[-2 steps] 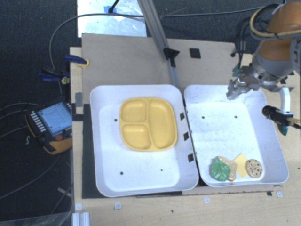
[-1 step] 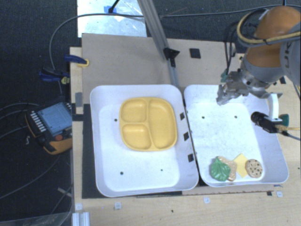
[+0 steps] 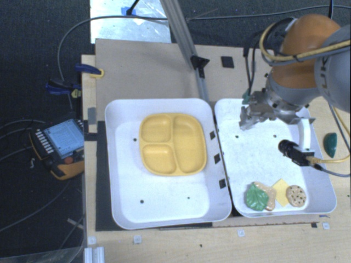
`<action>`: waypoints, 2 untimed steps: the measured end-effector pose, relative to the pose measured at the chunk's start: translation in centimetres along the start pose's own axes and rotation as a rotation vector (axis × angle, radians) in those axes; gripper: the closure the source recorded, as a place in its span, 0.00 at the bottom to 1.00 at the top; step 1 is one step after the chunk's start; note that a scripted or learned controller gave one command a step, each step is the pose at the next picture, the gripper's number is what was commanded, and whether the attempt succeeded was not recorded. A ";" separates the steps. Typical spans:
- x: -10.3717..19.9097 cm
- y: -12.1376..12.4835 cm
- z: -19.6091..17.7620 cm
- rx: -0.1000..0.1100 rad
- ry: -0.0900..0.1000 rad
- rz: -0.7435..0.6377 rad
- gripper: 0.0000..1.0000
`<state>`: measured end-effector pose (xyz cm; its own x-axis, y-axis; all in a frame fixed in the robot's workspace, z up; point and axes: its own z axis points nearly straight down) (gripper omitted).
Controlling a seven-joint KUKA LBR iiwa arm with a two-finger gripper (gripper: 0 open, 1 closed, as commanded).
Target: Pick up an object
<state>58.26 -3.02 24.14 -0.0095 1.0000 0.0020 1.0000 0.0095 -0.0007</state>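
Risk of closing on nothing: metal two-finger gripper [image 3: 248,120], grip state unclear, at right white bin's [image 3: 241,163] far edge, well apart from green leaf-shaped toy [image 3: 254,197], yellow wedge [image 3: 281,190] and round speckled cookie [image 3: 296,195] clustered by near edge

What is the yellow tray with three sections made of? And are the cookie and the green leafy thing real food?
The yellow tray looks like moulded plastic: one even colour, rounded edges, a soft sheen. The cookie and the green leafy piece are probably toy food, plastic or rubber, since their colours are flat and their shapes tidy, but they are too small to be sure.
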 end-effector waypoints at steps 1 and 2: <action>4.1 -2.0 1.1 0.001 0.000 0.000 1.00; 8.9 -4.4 2.3 0.001 0.000 0.000 1.00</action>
